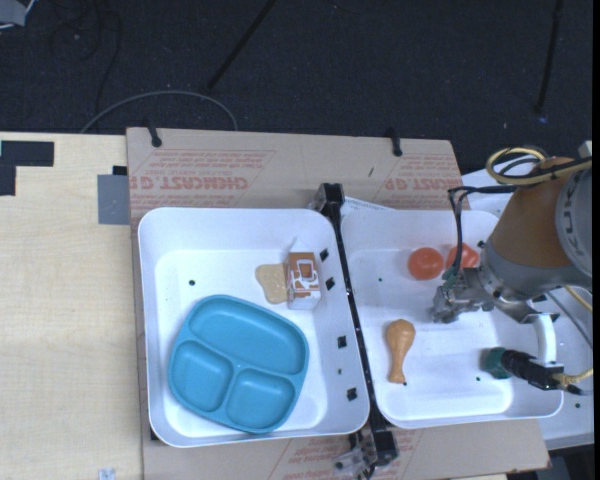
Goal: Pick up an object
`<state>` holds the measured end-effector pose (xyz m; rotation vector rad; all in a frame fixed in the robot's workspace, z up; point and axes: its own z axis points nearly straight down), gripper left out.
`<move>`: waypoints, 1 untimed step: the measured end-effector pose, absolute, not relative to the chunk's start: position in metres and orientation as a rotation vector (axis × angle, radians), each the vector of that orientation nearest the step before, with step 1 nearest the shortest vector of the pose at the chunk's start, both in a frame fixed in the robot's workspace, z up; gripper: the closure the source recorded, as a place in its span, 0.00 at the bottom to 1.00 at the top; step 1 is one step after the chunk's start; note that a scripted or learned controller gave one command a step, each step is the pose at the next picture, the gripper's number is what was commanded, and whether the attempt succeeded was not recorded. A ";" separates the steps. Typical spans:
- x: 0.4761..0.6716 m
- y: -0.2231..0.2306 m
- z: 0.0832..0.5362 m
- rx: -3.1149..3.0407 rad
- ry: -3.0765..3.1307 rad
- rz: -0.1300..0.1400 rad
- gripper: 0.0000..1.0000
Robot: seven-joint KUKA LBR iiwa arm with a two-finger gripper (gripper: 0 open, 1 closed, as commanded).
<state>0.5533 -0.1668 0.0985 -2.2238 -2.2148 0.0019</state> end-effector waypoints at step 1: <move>0.555 -0.177 0.148 -2.226 -2.218 0.000 1.00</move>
